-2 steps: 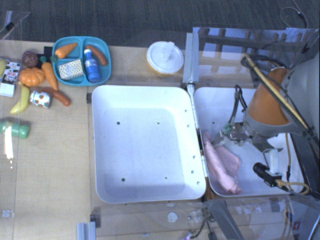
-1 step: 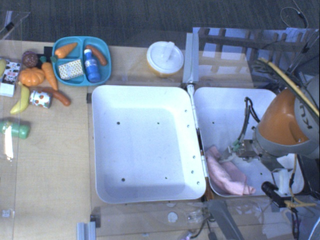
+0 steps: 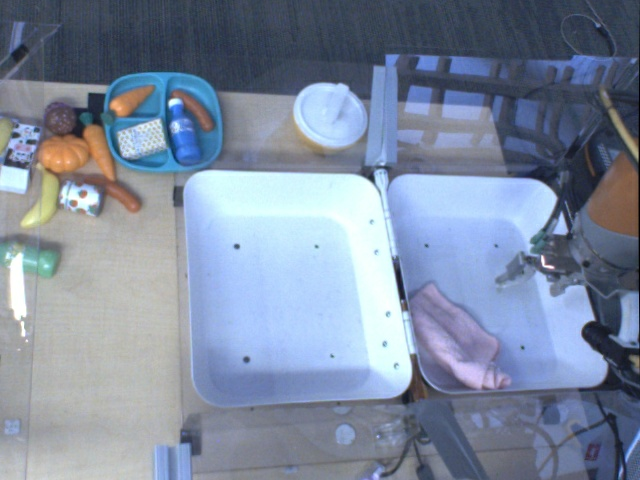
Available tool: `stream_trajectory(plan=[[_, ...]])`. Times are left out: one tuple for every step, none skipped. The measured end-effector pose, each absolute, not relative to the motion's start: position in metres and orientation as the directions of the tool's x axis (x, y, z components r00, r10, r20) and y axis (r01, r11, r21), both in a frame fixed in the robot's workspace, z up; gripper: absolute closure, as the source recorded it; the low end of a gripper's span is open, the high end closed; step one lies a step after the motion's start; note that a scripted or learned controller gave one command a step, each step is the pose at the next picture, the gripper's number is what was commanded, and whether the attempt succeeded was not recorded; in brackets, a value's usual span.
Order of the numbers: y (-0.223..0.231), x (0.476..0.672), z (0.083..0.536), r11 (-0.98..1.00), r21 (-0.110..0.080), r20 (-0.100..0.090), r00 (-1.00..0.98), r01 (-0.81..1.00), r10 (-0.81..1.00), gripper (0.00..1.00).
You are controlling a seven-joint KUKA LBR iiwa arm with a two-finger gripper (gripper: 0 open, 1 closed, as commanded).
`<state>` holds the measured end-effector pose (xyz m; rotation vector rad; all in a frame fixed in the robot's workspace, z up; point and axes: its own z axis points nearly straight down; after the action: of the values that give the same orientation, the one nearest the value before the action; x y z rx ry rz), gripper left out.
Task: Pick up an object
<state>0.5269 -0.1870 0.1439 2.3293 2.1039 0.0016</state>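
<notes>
A crumpled pink cloth [image 3: 455, 338] lies in the right bin [image 3: 470, 203], against its left wall near the front. My gripper [image 3: 533, 276] hangs over the right part of this bin, to the right of the cloth and a little farther back, apart from it. Its fingers [image 3: 511, 271] are spread open with nothing between them. The grey arm with its orange band [image 3: 612, 198] comes in from the right edge.
The left bin [image 3: 290, 288] sits beside the right one. On the bench to the left are a blue divided plate [image 3: 163, 121] of toy food, loose toy vegetables [image 3: 75, 163] and a green object [image 3: 35, 258]. A white lidded cup [image 3: 330, 116] stands behind the bins.
</notes>
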Motion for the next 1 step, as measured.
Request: stream_trajectory(plan=[[-0.1186, 0.522, 0.0904, -0.05, 0.015, -0.002, 0.05, 0.999, 0.999, 0.0]])
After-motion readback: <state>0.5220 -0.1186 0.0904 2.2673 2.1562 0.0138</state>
